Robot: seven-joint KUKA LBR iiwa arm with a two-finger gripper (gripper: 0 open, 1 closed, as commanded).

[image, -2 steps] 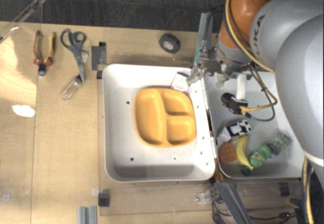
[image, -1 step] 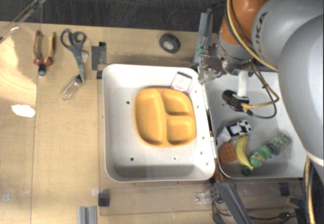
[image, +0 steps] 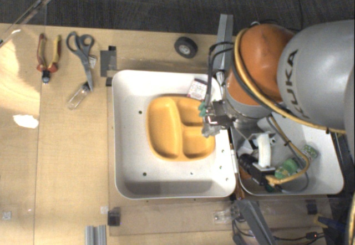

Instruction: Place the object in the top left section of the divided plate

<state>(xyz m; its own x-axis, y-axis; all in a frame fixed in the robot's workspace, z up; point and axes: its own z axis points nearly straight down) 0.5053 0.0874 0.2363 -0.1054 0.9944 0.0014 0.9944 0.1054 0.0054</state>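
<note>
A yellow divided plate [image: 166, 127] lies in the middle of the left white bin [image: 133, 172]. It has one long section on the left and two smaller ones on the right. My gripper [image: 208, 123] hangs over the plate's right rim, where the two smaller sections meet. A small green part shows beside it, and I cannot make out anything held. A small white and pink packet [image: 196, 89] lies by the bin's far wall, just beyond the plate and up-left of the gripper.
The arm's orange band [image: 260, 66] and grey body cover much of the right bin [image: 333, 183], which holds a white piece [image: 264, 151] and a green item [image: 289, 169]. Scissors [image: 83, 55], pliers [image: 47, 55] and a dark roll [image: 186, 47] lie on the bench.
</note>
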